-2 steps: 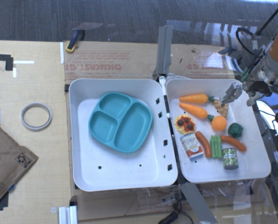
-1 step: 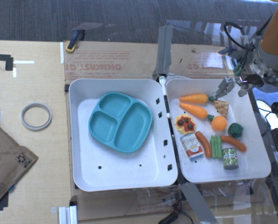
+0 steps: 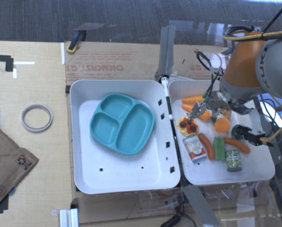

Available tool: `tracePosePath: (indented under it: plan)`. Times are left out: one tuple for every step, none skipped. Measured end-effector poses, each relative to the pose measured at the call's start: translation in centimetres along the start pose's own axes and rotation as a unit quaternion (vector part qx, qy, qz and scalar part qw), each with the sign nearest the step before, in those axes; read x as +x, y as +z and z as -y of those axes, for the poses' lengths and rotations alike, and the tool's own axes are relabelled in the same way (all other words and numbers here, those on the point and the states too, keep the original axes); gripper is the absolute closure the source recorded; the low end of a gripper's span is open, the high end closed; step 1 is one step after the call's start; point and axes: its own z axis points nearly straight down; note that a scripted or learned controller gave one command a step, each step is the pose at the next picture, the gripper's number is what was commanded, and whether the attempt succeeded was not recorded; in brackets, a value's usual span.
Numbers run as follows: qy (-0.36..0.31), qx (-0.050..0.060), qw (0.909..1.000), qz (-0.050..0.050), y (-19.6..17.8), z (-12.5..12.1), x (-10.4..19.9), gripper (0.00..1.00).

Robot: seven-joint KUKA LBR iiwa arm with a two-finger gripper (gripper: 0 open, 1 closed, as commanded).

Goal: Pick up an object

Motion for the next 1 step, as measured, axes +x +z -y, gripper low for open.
tracePosePath:
  plan:
    - [0.052, -0.001, 0.9986, 0.0, 3.86, -2.92, -0.43, 0.0]
